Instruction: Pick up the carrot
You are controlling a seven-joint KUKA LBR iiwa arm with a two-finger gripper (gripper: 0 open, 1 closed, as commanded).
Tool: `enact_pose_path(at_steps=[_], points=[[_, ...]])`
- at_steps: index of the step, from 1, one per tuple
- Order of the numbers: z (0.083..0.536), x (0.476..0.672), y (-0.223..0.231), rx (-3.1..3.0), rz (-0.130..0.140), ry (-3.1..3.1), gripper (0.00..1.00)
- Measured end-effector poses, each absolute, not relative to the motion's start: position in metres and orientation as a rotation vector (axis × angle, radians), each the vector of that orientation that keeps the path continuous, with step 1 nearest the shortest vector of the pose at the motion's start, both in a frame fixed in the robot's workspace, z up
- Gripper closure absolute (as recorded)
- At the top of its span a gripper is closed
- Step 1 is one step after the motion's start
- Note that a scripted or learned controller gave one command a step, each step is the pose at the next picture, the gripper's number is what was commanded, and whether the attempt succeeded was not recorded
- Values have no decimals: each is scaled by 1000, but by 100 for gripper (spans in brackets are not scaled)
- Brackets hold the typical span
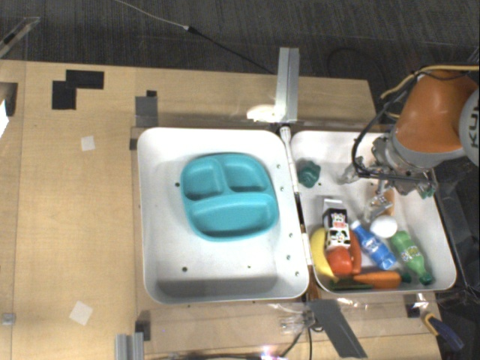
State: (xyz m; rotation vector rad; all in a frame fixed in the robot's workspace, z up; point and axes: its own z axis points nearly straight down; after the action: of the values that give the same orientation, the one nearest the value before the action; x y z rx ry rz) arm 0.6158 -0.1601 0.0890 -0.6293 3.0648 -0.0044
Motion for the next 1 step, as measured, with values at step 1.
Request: enact_pose_path(at_steps=[1], points=[[89,653,-161,-701,-8,3048,0]])
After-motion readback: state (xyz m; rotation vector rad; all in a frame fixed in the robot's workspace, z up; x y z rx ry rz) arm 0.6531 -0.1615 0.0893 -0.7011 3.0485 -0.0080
